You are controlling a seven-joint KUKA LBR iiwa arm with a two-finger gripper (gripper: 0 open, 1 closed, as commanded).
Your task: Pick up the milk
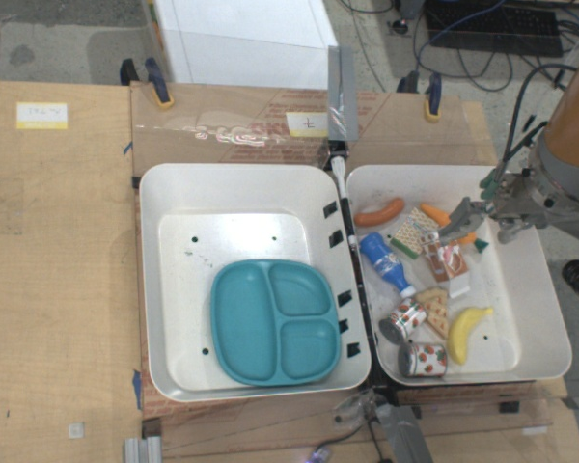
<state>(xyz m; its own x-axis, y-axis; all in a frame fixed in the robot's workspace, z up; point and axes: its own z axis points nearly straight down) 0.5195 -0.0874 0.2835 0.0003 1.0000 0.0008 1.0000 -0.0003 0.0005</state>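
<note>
- milk (pixel 447 259): small carton w/ red-brown print, right bin (pixel 550 345), upper-middle of the pile, lying tilted. Not lifted, resting on bin floor.
- neighbours tight: blue bottle (pixel 386 264) just left, cracker-like pack (pixel 412 228) up-left, carrot (pixel 434 215) above, sandwich wedge (pixel 434 309) below. Hot dog (pixel 379 211) further up-left, banana (pixel 468 331) lower right, strawberry can (pixel 423 359) at the front wall.
- gripper (pixel 463 215): just above/right of the milk, over the carrot end. Fingers look slightly apart, nothing seen between them. Low confidence, they blur into the clutter.
- step in hand, my read: approach/align, grasp not made yet.
- to do it well: shift tool a bit toward cam-front and left so it centres on the carton, not the carrot. Line jaws across the carton's narrow side, match its tilt. Come down straight, close only once both fingers clear the sandwich wedge and bottle.
- risk: fingers clip the carrot or push the carton into the bottle; a thin carton can squash or slip.
- arm pose: comes in from the right over the bin's right rim, wrist low over the bin, tool pointing left and down. Orange band at frame edge.
- left bin (pixel 164 287) holds teal divided plate (pixel 270 321), not involved.
</note>
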